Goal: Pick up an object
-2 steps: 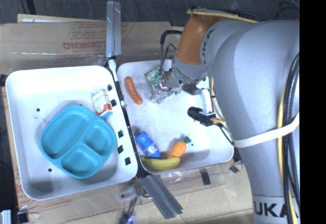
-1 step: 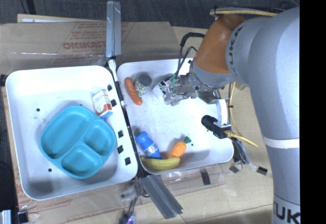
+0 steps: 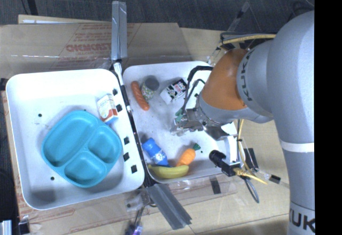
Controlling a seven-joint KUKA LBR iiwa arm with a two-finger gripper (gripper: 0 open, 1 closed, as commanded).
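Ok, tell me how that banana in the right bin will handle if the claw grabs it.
The banana looks smooth and glossy, probably a light plastic toy, so it may slip. Its curved shape could pivot between fingers. It lies against the bin's near wall, beside the carrot, so access looks tight.

grey arm (image 3: 288, 73) with orange band (image 3: 224, 81), black cables, kuka lettering.

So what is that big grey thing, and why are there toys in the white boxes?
That grey thing is a robot arm with a small gripper for picking things up. One camera looks down from above. The gripper hangs over the right bin, which holds a banana, carrot, blue bottle, sausage and a black-and-white toy. The left bin holds a blue divided plate and a small carton. I can't tell if it holds anything.
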